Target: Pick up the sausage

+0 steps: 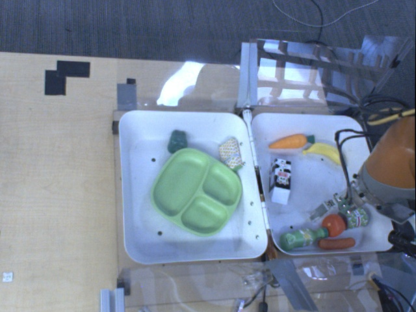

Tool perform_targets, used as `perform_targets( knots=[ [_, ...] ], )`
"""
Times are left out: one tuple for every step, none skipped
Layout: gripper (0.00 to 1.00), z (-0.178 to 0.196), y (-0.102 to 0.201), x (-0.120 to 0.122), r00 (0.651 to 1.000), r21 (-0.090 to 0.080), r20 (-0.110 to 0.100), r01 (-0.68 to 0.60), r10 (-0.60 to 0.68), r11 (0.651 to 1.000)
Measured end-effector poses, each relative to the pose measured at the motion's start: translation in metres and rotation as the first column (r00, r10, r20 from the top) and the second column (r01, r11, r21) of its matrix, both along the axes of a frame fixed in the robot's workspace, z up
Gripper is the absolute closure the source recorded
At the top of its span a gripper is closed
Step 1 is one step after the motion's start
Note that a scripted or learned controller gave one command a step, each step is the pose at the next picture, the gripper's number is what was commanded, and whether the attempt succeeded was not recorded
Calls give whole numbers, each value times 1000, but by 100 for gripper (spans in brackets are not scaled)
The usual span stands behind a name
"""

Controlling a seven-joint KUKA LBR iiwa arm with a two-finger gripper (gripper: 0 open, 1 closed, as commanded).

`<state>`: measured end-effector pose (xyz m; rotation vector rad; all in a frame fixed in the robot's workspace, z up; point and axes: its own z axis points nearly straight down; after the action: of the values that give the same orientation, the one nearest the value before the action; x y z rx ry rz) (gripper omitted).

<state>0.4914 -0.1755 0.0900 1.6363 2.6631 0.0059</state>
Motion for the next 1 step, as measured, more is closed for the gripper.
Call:
perform_targets(
  knots=[
    [100,12,1,3,1000,0,6,-2,2,1000]
  ],
)
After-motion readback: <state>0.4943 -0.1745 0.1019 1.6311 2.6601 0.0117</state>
